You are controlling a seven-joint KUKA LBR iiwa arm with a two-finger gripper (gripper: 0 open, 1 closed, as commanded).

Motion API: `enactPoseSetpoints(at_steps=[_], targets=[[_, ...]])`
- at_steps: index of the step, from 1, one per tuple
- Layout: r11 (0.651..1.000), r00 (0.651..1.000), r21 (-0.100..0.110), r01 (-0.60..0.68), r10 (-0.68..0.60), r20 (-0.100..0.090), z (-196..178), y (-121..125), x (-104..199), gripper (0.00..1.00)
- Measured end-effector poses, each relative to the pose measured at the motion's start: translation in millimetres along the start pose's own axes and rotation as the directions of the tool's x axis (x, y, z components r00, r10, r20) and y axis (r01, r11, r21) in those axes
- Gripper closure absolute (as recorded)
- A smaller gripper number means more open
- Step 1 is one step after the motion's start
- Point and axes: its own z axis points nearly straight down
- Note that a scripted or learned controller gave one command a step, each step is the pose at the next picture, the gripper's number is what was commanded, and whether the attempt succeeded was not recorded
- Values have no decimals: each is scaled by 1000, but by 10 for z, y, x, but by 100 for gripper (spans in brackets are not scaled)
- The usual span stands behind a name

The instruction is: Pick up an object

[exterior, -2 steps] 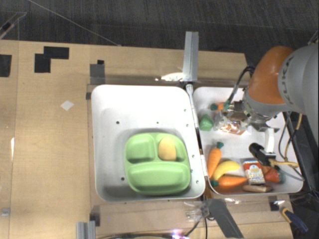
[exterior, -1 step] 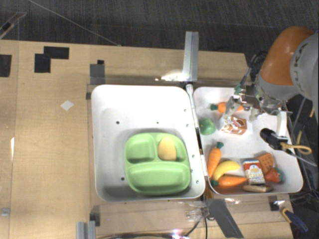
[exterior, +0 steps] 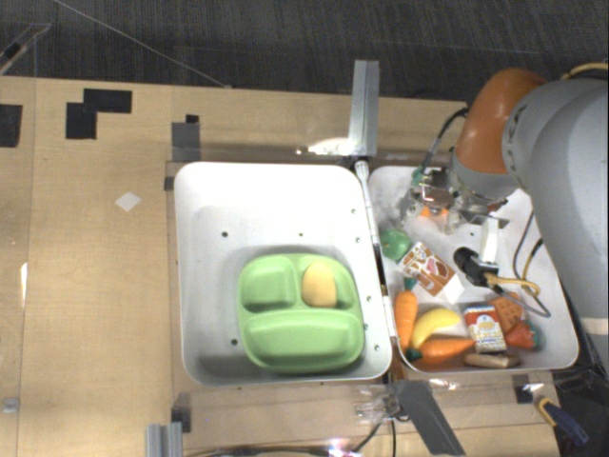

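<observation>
My pincer point(exterior: 440, 201) hovers low in the right bin point(exterior: 571, 346); I cannot tell its state. Toy food point(exterior: 447, 327) lies just below it, ungrasped; next I must descend and grip.

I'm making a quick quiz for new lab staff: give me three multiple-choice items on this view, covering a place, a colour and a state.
1. Where does the yellow lemon lie?
A. right bin
B. a small upper compartment of the divided plate
C. bench

2. What colour is the divided plate?
A. green
B. red
C. blue

3. Where is the gripper?
A. over the plate
B. over the far end of the right bin
C. over the bench

Answers: 1 B, it sits in the plate's upper right section. 2 A, light green. 3 B, it hangs above the toy food.
</observation>
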Motion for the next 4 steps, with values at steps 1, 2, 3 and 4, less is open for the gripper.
enactPoseSetpoints(at_steps=[1,2,3,4], targets=[[998,999,37,-51,52,-7,29,366,-554,0],[999,999,28,-45,45,-5,-96,392,-538,100],[999,999,27,-43,44,-5,-99,394,-537,0],[999,999,27,-43,44,-5,-100,394,-537,0]])
